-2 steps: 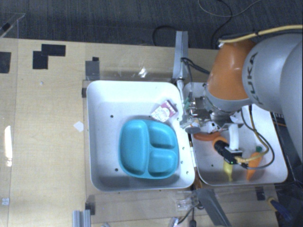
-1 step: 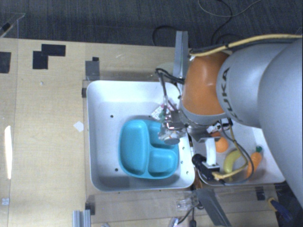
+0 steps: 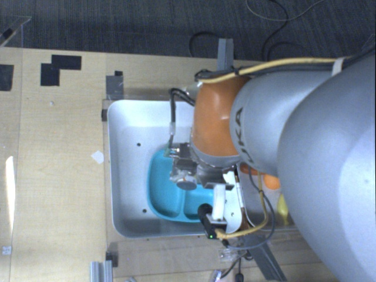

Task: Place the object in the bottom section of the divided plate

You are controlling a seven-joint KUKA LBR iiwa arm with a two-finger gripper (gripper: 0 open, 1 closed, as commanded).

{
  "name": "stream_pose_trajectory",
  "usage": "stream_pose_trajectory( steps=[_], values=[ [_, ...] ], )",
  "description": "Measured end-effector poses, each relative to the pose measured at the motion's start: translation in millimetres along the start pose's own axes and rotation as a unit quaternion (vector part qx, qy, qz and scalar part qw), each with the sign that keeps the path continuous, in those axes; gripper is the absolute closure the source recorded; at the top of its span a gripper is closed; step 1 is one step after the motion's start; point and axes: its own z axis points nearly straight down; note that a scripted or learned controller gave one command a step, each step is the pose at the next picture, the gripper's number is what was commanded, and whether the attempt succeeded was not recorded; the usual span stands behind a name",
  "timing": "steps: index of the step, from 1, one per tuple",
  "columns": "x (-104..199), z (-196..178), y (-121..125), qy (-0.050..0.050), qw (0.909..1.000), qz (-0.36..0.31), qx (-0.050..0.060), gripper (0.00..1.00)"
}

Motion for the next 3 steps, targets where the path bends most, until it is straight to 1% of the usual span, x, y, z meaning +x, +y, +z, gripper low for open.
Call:
stream_pose_trajectory(
  steps=[1, 2, 3],
  values=[
    [52, 10, -6, 0.000, 0.9998, -0.017, 0.001, 1.00],
    [52, 10, -6, 0.000, 0.9999, -0.017, 0.001, 0.00],
    [70, -145, 47, 0.000, 0.9996, -0.027, -0.001, 0.00]
  ],
)
